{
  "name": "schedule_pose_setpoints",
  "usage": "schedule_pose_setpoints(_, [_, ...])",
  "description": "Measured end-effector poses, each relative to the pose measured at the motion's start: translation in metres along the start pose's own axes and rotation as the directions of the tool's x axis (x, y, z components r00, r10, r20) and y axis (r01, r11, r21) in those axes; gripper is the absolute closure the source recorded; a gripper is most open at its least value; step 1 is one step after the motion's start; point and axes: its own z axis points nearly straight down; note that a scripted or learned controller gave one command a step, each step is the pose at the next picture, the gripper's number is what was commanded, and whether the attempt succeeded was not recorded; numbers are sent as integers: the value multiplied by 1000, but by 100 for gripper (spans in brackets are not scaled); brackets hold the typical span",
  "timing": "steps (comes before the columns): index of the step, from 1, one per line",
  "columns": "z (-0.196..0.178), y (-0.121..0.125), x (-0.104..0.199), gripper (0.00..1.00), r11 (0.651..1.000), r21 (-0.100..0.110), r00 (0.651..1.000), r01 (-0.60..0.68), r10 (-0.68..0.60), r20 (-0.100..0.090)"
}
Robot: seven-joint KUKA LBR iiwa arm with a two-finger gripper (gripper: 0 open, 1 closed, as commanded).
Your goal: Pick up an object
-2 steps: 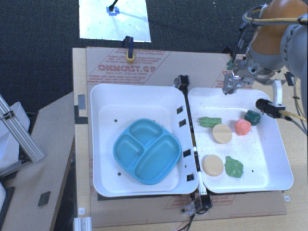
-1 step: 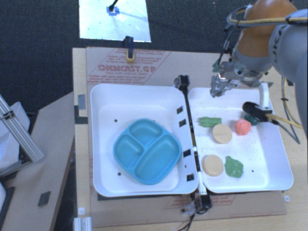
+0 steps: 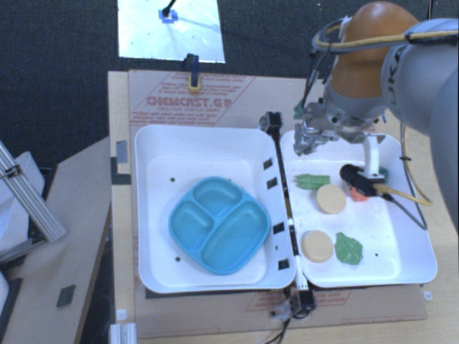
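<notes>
The gripper (image 3: 304, 145) hangs over the far left corner of the right bin (image 3: 412, 260); I cannot tell how far open it is, and nothing is seen in its hold. Just below it in the bin lies a flat green piece (image 3: 312, 181), and beside that a round beige disc (image 3: 331, 198). Nearer the front lie a second beige disc (image 3: 317, 246) and a green leafy piece (image 3: 348, 249), close together. The left bin (image 3: 154, 192) holds a blue divided plate (image 3: 219, 224).
</notes>
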Motion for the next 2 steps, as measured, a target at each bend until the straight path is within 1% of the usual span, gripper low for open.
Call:
schedule_pose_setpoints(1, [-6, -10, 57, 100, 1000, -1, 1000, 1, -1, 0])
schedule_pose_setpoints(2, [-10, -35, 105, 100, 1000, 0, 1000, 0, 0, 0])
